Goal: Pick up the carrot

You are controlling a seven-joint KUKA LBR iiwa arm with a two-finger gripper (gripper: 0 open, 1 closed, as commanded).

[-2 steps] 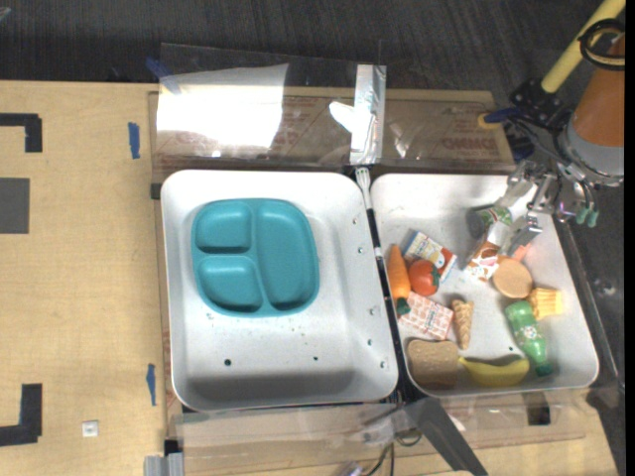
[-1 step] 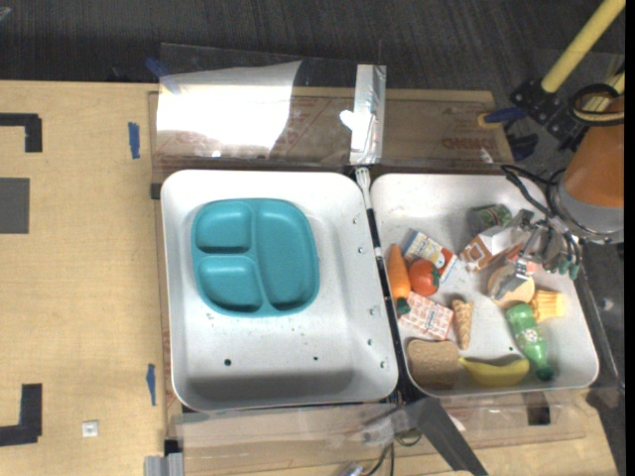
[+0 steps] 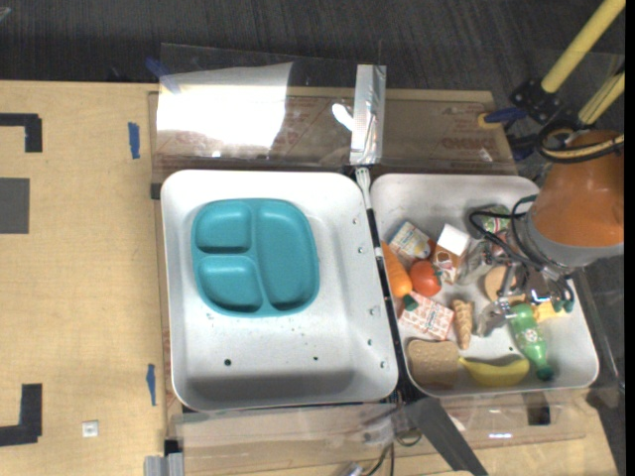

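No text, label or number is legible on anything here.

The grey arm with its orange band (image 3: 585, 204) reaches in from the right, wrist tipped downward. Its two-finger gripper (image 3: 516, 291) hangs low beneath the band, among dark cables and metal parts.

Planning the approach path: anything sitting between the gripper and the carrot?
Yes. The orange carrot lies against the right bin's left wall, while the gripper is over the bin's right half. Between them sit a red tomato touching the carrot, a small white box and a bread stick.
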